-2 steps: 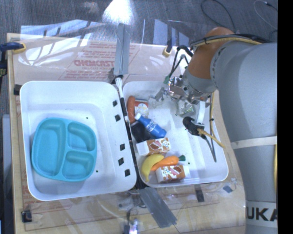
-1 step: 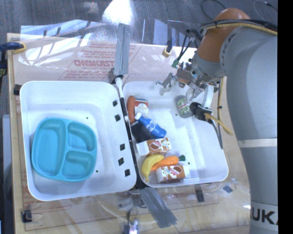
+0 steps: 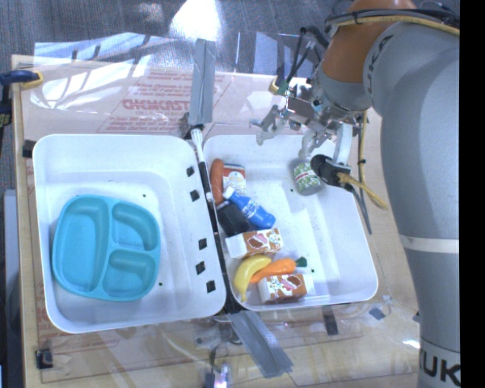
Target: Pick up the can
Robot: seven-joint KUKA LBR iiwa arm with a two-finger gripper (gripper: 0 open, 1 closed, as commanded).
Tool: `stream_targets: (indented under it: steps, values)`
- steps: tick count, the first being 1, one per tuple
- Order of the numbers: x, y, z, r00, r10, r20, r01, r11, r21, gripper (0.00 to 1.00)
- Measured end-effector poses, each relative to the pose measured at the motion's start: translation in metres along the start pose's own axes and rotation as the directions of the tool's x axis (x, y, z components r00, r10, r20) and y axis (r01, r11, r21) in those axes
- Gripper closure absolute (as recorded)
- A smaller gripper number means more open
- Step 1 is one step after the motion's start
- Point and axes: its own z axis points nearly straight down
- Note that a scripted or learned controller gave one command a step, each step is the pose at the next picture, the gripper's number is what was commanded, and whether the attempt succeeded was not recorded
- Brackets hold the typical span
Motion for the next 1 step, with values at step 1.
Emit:
stream_targets:
  steps: [1]
  values:
    - [-0.0433,0.0083,-0.0573,0.994,-0.112,0.002,0.112,0.994,0.0,0.0]
